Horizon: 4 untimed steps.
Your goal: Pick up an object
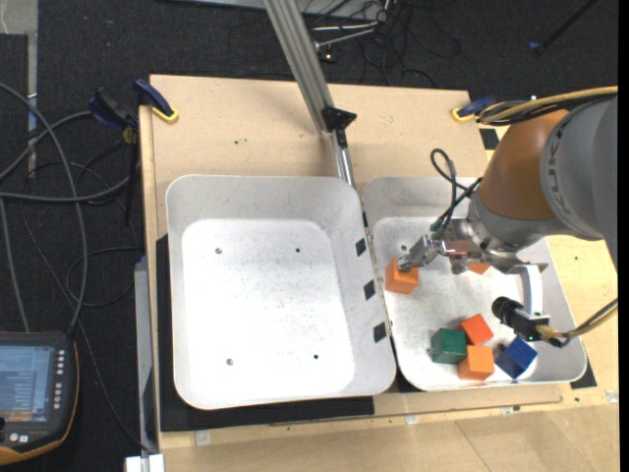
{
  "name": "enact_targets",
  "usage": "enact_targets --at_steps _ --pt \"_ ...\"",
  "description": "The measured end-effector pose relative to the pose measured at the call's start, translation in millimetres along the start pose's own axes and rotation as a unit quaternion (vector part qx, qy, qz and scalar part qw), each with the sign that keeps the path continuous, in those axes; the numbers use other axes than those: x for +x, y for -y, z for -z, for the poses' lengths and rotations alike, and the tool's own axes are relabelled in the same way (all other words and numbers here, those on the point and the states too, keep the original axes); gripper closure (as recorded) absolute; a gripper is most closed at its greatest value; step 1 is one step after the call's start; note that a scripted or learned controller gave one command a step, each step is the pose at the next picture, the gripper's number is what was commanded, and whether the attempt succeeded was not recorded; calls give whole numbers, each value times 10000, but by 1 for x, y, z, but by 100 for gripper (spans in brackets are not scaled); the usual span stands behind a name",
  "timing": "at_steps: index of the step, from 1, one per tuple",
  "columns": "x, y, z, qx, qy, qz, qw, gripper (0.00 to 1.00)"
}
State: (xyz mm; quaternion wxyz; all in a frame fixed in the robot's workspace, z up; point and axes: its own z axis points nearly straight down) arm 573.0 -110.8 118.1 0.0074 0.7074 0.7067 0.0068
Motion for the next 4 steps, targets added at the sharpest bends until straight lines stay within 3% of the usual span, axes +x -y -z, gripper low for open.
enact_targets --at_steps 1,2,3,4 --pt "0 -1 11 -13 2 8 10000 100" --pt "3 -7 74 64 4 22 10000 100" --pt "3 -10 123 68 4 22 10000 100" --pt "45 -19 123 91 -10 38 10000 100"
